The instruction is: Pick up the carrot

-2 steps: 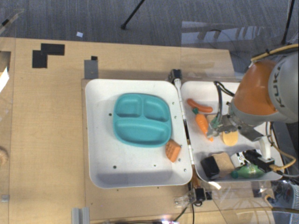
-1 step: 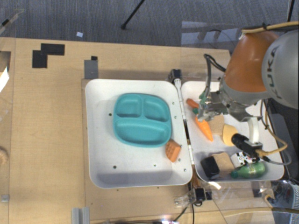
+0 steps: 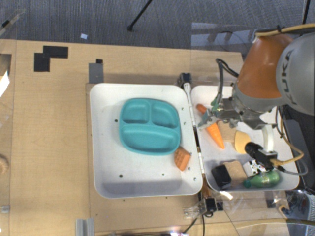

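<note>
Carrot (image 3: 215,134) lying in right bin (image 3: 290,181), near its left wall, long axis slanting down-right, pointed tip toward bottom. Just above and touching its thick end, pincer (image 3: 212,113), hanging; grip state impossible to tell. Rightward, yellow piece (image 3: 241,141) close by; wall crowding left side, little room.

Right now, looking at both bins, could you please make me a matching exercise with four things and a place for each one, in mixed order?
Things:
1. teal plate
2. carrot
3. green bottle
4. waffle piece

Places:
A. right bin, near its lower right corner
B. middle of the left bin
C. right bin, upper left part, below the gripper
D. left bin, beside the plate's lower right corner

Pairs: 1-B, 2-C, 3-A, 4-D
</note>
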